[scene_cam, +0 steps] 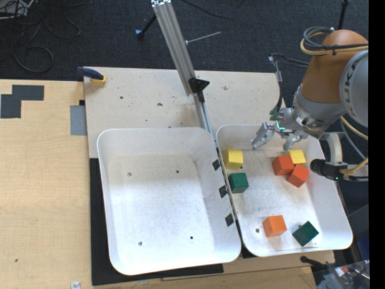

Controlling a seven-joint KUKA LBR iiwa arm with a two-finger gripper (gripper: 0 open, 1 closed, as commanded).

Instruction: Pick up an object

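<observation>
While arm (334, 77) leans over right bin (337, 221), gripper (277, 139) spread open, holding nothing, above blocks.

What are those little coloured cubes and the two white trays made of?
The cubes, such as the yellow cube and the orange cube, look like painted wood or foam: flat matte colour, crisp edges, no glare. I can't tell which. The right tray and left tray look like moulded plastic: smooth white, rounded corners and a raised lip.
</observation>
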